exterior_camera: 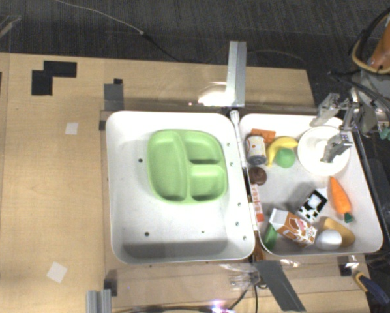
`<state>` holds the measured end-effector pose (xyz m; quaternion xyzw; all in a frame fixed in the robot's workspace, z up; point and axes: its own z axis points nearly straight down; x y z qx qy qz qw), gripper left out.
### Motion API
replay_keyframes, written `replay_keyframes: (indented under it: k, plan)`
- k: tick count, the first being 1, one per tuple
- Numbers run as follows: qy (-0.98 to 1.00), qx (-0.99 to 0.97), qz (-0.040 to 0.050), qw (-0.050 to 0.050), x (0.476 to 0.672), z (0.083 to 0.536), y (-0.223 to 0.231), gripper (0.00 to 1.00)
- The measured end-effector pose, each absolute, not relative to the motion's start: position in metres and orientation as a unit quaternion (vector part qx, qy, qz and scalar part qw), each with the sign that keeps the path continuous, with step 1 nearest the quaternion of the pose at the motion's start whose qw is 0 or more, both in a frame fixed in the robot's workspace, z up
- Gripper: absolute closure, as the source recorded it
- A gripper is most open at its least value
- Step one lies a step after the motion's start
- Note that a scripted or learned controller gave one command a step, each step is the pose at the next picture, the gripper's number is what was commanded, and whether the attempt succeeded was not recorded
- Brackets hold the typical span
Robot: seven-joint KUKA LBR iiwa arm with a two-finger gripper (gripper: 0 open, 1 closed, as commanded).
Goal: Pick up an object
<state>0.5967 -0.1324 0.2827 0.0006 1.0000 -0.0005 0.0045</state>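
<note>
My gripper (325,137) hangs over the back right corner of the right bin (368,204), above a round white dish (312,154). Its two metal fingers (334,149) stand apart with nothing between them, so it is open. In this bin lie a small can (255,149), a yellow banana (280,146) with a green fruit (285,158) beside it, an orange carrot (340,198), a black-and-white cube (311,206), a brown carton (295,229) and a white egg (329,238).
The left bin (126,194) holds a green divided plate (186,165). A metal post (237,74) stands behind the wall shared by the bins. A small dark round object (257,175) lies near that wall. Cables and the arm's base crowd the right edge.
</note>
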Motion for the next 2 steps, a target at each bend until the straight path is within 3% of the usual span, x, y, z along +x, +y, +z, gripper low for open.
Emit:
replay_keyframes:
  k: [1, 2]
  plan:
    - [0.998, -0.056, 0.0004, 0.0, 0.55, 0.164, -0.172, 0.0]
    - [0.991, -0.135, -0.0021, 0.006, 0.556, 0.105, -0.199, 0.0]
